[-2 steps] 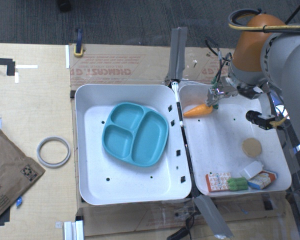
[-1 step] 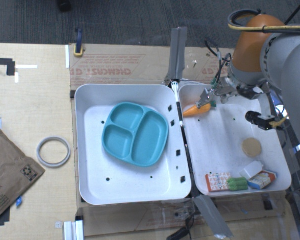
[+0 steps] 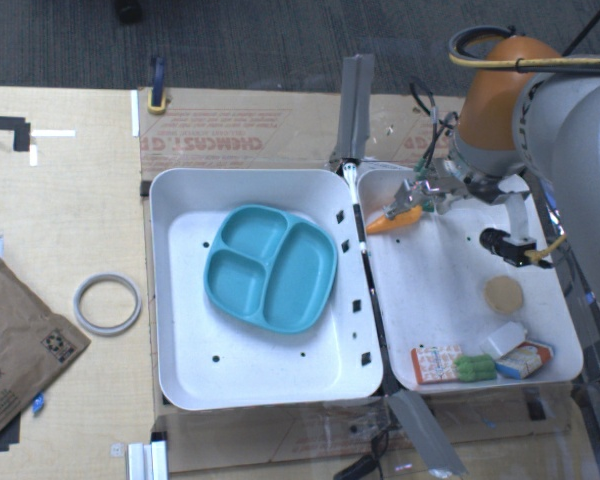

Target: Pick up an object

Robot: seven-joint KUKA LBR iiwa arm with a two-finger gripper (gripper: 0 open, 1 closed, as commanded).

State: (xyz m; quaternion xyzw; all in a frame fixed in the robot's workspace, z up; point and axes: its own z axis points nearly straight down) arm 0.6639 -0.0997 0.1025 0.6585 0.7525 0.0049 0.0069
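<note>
— Looking down from the camera view, where is the arm?

— The grey arm [image 3: 570,118] reaches in from the right, with its orange band high over the far end of the right bin [image 3: 430,288]. The gripper [image 3: 418,196] hangs at that bin's far left corner, close to the wall shared with the left bin [image 3: 180,298].

— Has it got hold of anything?

— I cannot tell. An orange carrot [image 3: 390,222] lies slantwise just below and left of the gripper, its greenish end up against the tool's tip. How far the tool is open is hidden by its own body, and whether the carrot is clamped or only touched cannot be made out.

— Is the carrot off the floor?

— That is unclear too. It shows against the bin's left wall, near the far corner.

— What else is in the right bin?

— A tan disc [image 3: 503,294] sits toward the right side. Along the near wall there is a red-and-white packet [image 3: 437,363], a green item [image 3: 476,369] touching it, a white block [image 3: 506,338] and a small box [image 3: 528,360] beside that.

— And the left bin?

— A blue divided plate [image 3: 270,268] lies flat in the middle, well apart from the gripper.

— Anything on the bench?

— A tape ring [image 3: 82,303] lies left of the bins, with a cardboard box [image 3: 15,353] at the near left edge.
</note>
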